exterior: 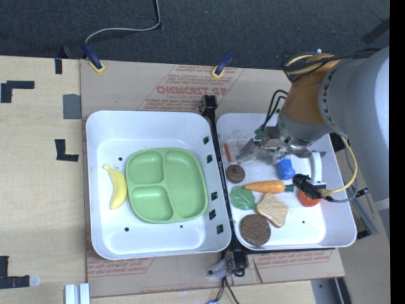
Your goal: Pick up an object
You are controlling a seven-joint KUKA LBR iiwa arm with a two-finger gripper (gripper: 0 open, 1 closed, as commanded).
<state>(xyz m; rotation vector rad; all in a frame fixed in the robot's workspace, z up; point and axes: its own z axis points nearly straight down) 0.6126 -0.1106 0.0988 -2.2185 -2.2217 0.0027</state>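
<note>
Gripper (253,149) hung low over the right bin (329,236), w/ 2 fingers spread apart and nothing between them, prob. poised to pick. Candidate objs lay just below: small brown disc (235,173), carrot (266,186), blue block (286,169). Left bin (101,233) had a green tray (168,184) w/ a banana (117,185) beside it.

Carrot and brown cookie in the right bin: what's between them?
In the camera view, the toast slice lies between the carrot above and the brown cookie below, overlapping the cookie's upper right edge.
</note>
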